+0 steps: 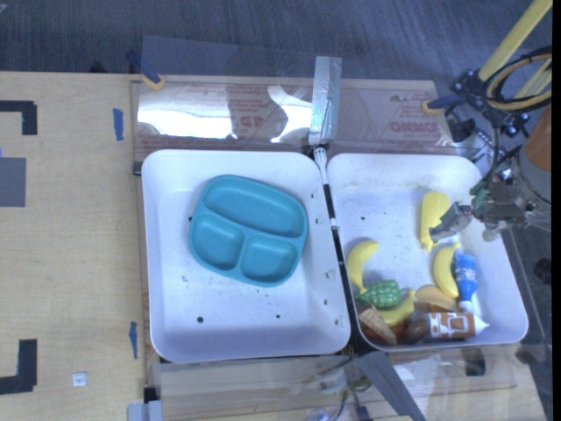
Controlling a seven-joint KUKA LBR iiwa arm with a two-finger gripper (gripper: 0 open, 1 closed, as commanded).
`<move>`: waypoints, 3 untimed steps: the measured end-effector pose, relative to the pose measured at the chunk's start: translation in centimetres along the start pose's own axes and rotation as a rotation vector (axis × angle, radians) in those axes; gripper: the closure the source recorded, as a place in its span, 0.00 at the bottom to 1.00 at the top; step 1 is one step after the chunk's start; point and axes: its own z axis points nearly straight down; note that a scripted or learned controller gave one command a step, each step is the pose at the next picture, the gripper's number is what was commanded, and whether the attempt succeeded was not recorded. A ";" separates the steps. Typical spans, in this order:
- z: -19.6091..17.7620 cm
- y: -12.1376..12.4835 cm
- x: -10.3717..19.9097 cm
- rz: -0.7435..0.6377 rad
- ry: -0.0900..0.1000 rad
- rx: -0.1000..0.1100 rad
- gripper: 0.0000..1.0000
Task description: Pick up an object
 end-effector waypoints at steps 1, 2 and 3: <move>14.1 3.7 -2.0 0.059 -0.006 -0.016 0.00; 13.6 3.4 -1.9 0.060 -0.002 -0.006 1.00; 2.7 4.2 4.2 0.241 0.001 -0.008 1.00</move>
